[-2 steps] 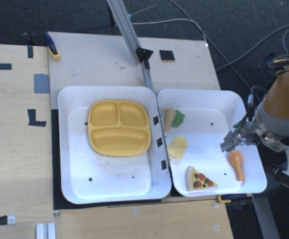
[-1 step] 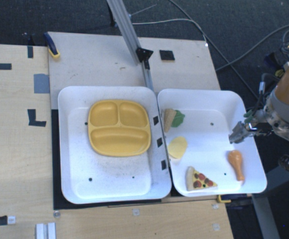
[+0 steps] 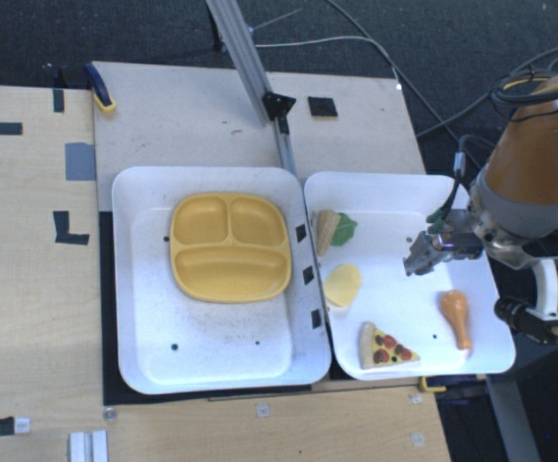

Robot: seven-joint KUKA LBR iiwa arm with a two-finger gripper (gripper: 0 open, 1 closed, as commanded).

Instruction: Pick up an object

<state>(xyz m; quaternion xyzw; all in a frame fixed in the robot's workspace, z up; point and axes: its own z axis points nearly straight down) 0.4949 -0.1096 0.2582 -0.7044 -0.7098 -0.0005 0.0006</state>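
Note:
The right bin (image 3: 385,191) holds a tan cone with a green leafy piece (image 3: 332,229) at its left wall, a pale yellow round piece (image 3: 343,284) below that, a pizza slice (image 3: 385,346) near the front and an orange drumstick (image 3: 457,318) at the right. My gripper (image 3: 421,261) hangs over the bin's right half, just up and left of the drumstick, with nothing visibly between its fingers. Whether the fingers are parted is unclear from this angle.
The left bin (image 3: 144,335) bears a yellow divided plate (image 3: 231,246). A metal rail (image 3: 245,51) slants down to the gap between the bins. Cables run across the dark floor behind the bench. Bare bin floor lies between the gripper and the round piece.

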